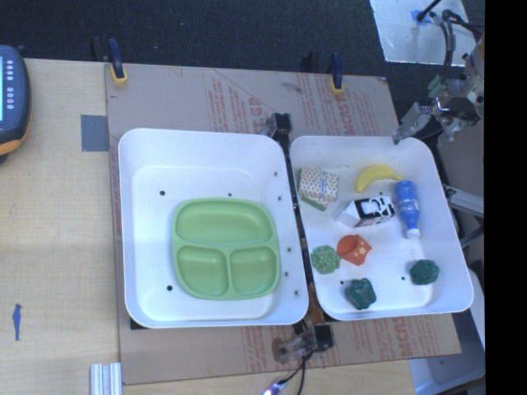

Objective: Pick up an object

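The right bin (pixel 445 299) holds several small objects: a yellow banana (pixel 377 174), a blue bottle (pixel 407 206), a black-and-white carton (pixel 370 211), a patterned box (pixel 318 186), a red block (pixel 355 249), a light green ball (pixel 325 259) and two dark green lumps (pixel 360 293) (pixel 424 271). My gripper (pixel 432 126) hangs beyond the bin's far right corner, above and right of the banana. Its fingers stand open with nothing between them.
The left bin (pixel 144 163) carries a green divided plate (pixel 225 248). A blue and yellow device (pixel 12 97) lies at the bench's far left. Clamps (pixel 118 62) (pixel 335 71) hold the cardboard sheet under the bins.
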Tool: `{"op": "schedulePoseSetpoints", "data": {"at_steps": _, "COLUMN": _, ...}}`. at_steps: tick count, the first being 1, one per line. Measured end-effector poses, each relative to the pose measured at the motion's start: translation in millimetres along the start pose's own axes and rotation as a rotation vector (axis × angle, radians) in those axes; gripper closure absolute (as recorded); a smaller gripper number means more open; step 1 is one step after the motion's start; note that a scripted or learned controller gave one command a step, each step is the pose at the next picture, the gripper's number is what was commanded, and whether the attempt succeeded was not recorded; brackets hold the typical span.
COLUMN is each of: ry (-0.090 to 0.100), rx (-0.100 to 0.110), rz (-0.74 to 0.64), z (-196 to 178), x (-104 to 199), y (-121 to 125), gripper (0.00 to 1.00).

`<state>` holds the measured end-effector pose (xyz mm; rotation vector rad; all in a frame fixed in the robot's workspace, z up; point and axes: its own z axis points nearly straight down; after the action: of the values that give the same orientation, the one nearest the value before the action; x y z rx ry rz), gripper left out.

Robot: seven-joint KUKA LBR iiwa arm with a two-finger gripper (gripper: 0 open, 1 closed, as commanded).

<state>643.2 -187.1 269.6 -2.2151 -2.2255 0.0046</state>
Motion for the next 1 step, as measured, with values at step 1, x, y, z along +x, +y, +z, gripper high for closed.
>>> {"op": "schedulePoseSetpoints", "data": {"at_steps": 1, "ry": 0.004, "rx": 0.014, "rz": 0.002, "z": 182.6, "x": -23.6, "y": 9.1, "gripper": 0.0}}
